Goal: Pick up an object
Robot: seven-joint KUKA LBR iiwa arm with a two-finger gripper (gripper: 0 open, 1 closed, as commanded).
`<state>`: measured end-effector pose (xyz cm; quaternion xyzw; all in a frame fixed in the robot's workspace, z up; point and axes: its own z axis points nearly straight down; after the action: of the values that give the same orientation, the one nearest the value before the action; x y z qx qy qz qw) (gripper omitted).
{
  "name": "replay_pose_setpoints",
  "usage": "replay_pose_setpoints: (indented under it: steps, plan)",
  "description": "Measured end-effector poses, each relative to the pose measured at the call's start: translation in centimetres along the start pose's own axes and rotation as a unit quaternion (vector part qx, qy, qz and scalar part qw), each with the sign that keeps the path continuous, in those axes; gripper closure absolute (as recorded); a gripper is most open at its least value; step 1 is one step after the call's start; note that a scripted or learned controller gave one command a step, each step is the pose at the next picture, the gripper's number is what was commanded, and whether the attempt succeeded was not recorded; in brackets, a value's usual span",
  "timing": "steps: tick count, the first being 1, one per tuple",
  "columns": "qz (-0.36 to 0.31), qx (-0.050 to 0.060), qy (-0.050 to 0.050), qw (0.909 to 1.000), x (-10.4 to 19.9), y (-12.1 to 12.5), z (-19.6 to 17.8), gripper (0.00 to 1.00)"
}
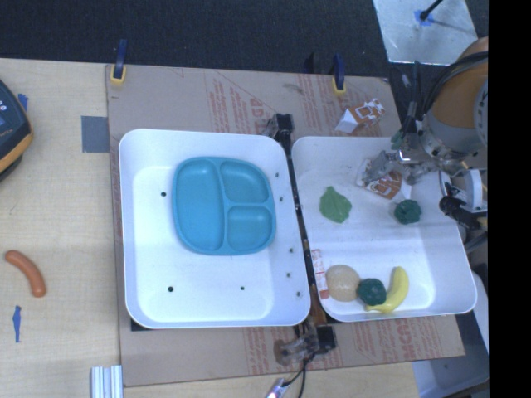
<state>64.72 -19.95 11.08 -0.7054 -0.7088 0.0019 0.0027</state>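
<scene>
The right bin (440, 259) holds several items. A light green leafy piece (335, 205) lies near its middle and a dark green lump (407, 212) to its right. Along the front sit a cream round item (342, 282), a dark green broccoli-like piece (372, 290) and a yellow banana (397, 289). A small brown-and-white packet (383, 184) lies at the back of the bin. My gripper (398, 161) hangs right over that packet, at the end of the grey arm with the orange band (460, 98). Whether it touches the packet is unclear.
The left bin (145, 222) carries a blue divided plate (224, 205). Another small packet (362, 117) lies on the cardboard behind the right bin. A red sausage (26, 272) rests on the bench at far left, and a dark device (10, 129) sits at the left edge.
</scene>
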Motion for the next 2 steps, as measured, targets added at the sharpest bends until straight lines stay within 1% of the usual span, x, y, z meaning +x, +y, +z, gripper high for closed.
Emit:
replay_pose_setpoints:
  steps: [1,2]
  plan:
    - [-0.003,0.007,0.004,1.0,-1.02,0.37,1.25,0.0]
    - [-0.004,0.011,0.005,0.9999,-1.14,0.71,1.29,0.0]
